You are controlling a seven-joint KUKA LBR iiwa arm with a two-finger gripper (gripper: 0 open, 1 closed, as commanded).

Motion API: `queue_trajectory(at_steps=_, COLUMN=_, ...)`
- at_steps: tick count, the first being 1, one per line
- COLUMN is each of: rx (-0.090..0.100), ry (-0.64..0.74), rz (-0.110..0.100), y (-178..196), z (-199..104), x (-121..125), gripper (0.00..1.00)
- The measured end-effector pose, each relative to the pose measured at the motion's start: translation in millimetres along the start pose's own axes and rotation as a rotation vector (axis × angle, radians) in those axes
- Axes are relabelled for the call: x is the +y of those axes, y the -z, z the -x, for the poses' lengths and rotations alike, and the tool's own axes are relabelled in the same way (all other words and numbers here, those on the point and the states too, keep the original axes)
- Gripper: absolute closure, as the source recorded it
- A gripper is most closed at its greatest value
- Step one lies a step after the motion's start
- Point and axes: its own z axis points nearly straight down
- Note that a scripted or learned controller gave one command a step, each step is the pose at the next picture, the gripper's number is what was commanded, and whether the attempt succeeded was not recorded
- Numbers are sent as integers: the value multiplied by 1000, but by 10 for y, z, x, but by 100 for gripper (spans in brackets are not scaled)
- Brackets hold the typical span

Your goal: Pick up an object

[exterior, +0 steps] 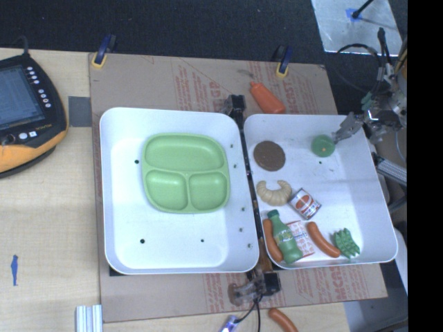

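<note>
The right bin (360, 185) holds several toy foods. A green ball (322, 145) lies near its far right corner. Further left are a brown round cookie (269, 155) and a croissant (275, 191). A red can (304, 203) is mid-bin. A green bottle (284, 236), an orange sausage (323, 239) and a green leafy toy (346, 243) line the near edge. My gripper (344, 128) reaches in from the right, low over the bin's far right rim, just right of the green ball. Nothing shows in its grasp.
The left bin (124, 220) carries a green divided plate (185, 171). An orange toy (266, 97) lies on the cardboard behind the bins and another sausage (284, 318) in front. A teach pendant (24, 113) sits at far left. Clamps (102, 50) pin the cardboard's back edge.
</note>
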Motion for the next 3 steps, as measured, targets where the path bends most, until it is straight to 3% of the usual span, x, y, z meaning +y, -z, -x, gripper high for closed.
queue_trajectory(at_steps=1, rx=-2, ry=4, rz=-2, y=-873, z=-11, x=386, gripper=0)
queue_trajectory(at_steps=2, rx=-2, ry=3, rz=-2, y=-987, z=-6, x=149, gripper=0)
queue_trajectory(at_steps=3, rx=-2, ry=5, rz=-1, y=-557, z=-733, x=-369, gripper=0)
